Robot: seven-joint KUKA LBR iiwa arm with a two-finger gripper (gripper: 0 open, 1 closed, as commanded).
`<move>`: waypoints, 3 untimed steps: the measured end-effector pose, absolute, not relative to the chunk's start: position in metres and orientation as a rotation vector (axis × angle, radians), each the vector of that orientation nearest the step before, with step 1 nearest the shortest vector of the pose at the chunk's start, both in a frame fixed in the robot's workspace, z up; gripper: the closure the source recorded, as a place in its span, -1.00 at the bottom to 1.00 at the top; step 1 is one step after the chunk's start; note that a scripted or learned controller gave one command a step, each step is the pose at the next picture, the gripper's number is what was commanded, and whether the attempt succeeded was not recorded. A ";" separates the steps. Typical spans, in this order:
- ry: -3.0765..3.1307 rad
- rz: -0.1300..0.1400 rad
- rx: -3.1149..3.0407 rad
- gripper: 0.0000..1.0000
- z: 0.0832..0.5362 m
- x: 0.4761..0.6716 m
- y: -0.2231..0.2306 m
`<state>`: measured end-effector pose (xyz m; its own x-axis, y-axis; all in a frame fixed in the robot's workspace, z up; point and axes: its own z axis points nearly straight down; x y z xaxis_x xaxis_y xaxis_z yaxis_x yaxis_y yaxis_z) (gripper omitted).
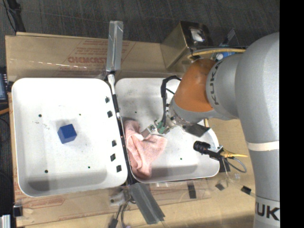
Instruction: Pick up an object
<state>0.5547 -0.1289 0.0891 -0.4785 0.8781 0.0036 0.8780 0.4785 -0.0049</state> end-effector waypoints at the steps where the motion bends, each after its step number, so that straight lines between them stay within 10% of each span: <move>1: -2.640 0.005 -1.694 -1.00 0.089 0.536 -0.104; 2: -2.599 0.004 -1.758 -1.00 0.189 0.538 -0.061; 3: -2.520 0.005 -1.862 -1.00 0.103 0.499 -0.135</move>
<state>0.4994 -0.1349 0.1029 -0.2934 0.9560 0.0044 0.9559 0.2935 -0.0075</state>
